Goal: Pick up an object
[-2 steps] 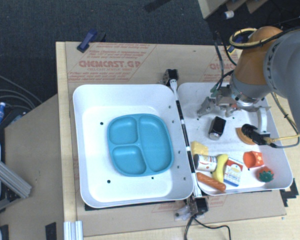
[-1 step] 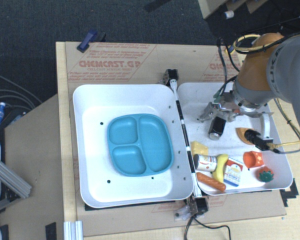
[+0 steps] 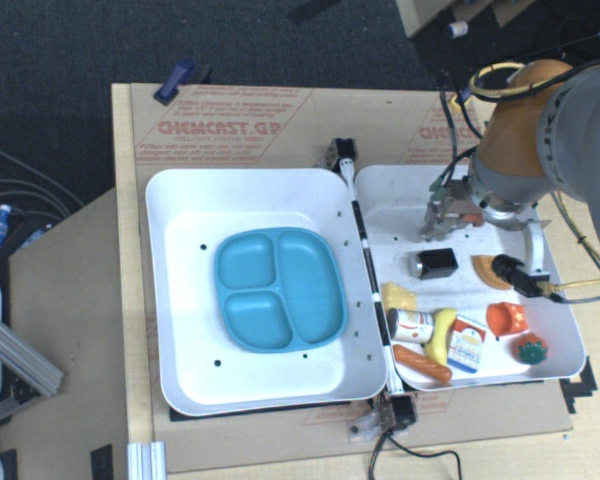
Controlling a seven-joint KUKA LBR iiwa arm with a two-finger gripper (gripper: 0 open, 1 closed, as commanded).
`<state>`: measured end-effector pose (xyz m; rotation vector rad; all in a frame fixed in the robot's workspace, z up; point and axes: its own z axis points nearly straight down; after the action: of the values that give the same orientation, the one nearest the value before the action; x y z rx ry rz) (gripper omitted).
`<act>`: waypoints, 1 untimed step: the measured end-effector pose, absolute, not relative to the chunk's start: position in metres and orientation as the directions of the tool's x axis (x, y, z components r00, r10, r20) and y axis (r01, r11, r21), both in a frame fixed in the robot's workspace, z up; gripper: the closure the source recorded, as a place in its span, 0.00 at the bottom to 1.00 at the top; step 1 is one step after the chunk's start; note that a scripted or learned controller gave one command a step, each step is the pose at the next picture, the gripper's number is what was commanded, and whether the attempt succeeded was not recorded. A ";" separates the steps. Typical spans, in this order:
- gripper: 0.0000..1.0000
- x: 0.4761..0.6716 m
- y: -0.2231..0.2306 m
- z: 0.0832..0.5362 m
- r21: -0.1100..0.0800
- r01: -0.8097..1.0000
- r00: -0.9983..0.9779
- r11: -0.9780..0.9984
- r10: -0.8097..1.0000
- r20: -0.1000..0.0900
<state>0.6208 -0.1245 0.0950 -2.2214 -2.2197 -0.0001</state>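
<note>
Gripper (image 3: 446, 218) in upper part of right bin (image 3: 405, 183); finger state cannot tell; black block (image 3: 436, 263) just below, long axis left-right.

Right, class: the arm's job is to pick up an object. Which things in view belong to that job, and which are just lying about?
Part of the job:
pincer
right bin
black block
banana
hot dog
small carton
strawberry

Just lying about:
left bin
blue divided plate
blue clip on the board
cables on the floor
</note>
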 end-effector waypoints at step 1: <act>0.00 0.621 -0.124 0.095 -0.001 1.000 0.001 -0.001 1.000 0.001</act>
<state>0.6206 -0.1244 0.0949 -2.2211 -2.2194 0.0001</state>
